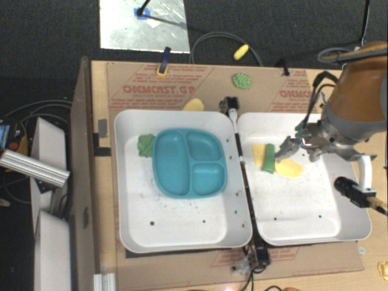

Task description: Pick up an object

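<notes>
Camera view showed us the gripper over the right bin, beside a green piece; finger state, we couldn't tell.

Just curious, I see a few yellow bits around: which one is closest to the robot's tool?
The yellow lump in the right bin, just below the tool and beside the green stick. The other yellow pieces lie outside the bins.

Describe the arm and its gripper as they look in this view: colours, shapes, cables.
The arm is a thick, rounded body: an orange band on top, grey casing below it. A dark cable loops along its left side. At its end sits a small metallic grey gripper with thin fingers. A black cylindrical part and a white bracket stick out beneath the arm.
</notes>
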`<state>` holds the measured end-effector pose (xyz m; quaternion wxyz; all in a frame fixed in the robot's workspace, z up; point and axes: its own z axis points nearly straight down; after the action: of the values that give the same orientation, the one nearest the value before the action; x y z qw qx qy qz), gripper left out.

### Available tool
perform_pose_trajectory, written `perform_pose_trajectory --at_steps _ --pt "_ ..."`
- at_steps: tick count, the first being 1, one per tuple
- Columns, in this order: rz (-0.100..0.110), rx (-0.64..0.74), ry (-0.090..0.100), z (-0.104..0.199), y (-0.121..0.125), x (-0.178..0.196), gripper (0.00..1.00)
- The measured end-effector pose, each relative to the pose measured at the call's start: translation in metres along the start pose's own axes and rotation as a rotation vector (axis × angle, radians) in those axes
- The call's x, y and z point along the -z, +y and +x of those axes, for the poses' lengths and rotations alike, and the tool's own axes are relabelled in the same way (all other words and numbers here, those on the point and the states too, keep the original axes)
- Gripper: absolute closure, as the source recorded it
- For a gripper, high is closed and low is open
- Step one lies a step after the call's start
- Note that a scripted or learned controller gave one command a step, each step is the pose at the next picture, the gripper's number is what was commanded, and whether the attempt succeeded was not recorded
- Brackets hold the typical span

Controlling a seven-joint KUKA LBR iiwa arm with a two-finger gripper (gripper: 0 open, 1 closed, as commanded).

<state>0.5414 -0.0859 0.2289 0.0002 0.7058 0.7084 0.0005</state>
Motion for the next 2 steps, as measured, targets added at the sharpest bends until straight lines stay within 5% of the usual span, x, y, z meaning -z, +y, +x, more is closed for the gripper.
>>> perform_pose_trajectory --at_steps 1,2 --pt "0.006 -0.004 -0.001 -0.031 0.039 -0.115 0.0" --pt "-0.001 0.001 0.0 -0.012 0.039 -0.096 0.0"
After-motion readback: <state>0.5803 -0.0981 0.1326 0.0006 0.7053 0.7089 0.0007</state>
